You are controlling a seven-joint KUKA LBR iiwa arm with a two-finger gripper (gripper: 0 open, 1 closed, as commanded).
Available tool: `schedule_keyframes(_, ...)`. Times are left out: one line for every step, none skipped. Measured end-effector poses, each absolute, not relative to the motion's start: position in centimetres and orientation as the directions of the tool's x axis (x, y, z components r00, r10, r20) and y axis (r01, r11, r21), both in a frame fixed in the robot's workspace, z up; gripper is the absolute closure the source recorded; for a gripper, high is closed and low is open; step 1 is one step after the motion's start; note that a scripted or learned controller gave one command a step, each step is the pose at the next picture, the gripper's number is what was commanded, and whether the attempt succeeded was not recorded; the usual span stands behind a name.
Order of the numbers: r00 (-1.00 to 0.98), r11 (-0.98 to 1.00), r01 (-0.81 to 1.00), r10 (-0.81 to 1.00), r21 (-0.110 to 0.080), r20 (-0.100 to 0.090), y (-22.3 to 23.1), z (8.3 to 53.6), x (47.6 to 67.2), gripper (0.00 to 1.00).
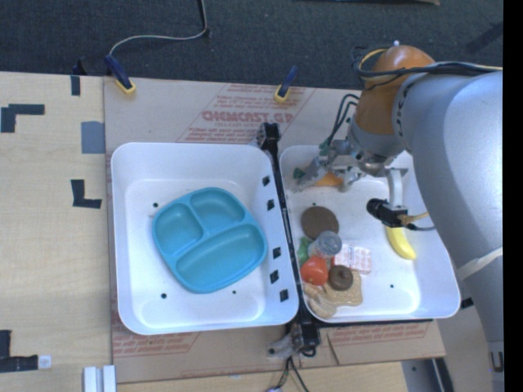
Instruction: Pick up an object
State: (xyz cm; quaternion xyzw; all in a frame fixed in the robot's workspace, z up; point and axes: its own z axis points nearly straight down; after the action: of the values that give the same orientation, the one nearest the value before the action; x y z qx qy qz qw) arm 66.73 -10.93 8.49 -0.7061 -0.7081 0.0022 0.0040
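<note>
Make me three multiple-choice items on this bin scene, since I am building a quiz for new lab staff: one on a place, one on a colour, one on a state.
1. Where does the divided plate lie?
A. left bin
B. right bin
C. bare bench

2. What colour is the plate?
A. red
B. blue
C. green

3. How does the banana lie?
A. between the gripper's fingers
B. on the plate
C. on the floor of the right bin

Answers: 1 A, it sits in the left bin. 2 B, it is light blue. 3 C, it lies apart from the gripper.

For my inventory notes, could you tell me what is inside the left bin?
The left bin holds one blue divided plate, its three compartments bare. Whatever lies beneath the plate is covered.
</note>
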Motion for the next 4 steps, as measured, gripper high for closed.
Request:
schedule_keyframes(-0.003, 0.003, 1.000, 1.000, -0.010, 0.003, -13.0, 8.5, 66.7, 0.00)
schedule_keyframes(0.002, -0.002, 1.000, 1.000, -0.001, -0.002, -17.4, 11.6, 57.7, 0.00)
schedule_keyframes(-0.001, 0.001, 1.000, 1.000, 0.005, 0.000, -10.4, 8.8, 59.7, 0.00)
schedule_keyframes(0.003, -0.003, 1.000, 1.000, -0.013, 0.003, -9.8, 8.6, 66.5, 0.00)
